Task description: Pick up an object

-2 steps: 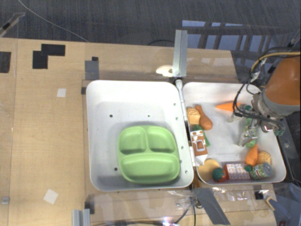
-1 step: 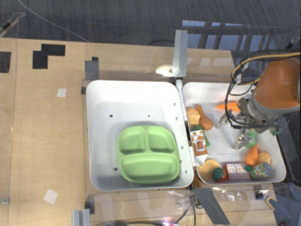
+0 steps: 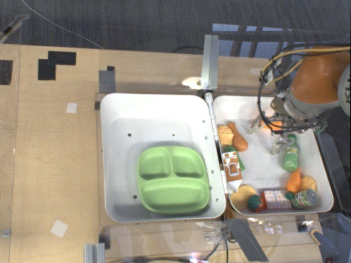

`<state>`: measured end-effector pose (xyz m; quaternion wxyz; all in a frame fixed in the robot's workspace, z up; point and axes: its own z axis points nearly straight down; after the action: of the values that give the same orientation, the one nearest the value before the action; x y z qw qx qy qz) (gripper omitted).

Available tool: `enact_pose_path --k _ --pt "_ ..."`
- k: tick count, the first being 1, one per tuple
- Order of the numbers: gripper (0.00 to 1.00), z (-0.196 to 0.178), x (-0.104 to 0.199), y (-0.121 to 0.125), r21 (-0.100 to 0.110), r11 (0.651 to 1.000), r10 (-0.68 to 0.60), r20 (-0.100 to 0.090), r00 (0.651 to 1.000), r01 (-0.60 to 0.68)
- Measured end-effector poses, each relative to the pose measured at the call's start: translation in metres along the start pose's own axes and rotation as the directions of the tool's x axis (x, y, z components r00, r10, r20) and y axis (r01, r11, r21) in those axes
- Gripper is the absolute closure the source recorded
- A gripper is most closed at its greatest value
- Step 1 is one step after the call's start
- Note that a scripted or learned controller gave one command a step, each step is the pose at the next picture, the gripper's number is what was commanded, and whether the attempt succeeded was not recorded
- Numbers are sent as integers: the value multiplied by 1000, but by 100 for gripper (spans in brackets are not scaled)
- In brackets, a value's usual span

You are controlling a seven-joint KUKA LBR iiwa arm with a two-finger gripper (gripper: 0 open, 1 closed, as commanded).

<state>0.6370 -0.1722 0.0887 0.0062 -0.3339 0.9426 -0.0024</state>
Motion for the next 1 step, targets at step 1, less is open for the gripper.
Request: enact_pose_path --k 1 --pt "0 -2 -25 -26 2 864 -504 1 864 504"
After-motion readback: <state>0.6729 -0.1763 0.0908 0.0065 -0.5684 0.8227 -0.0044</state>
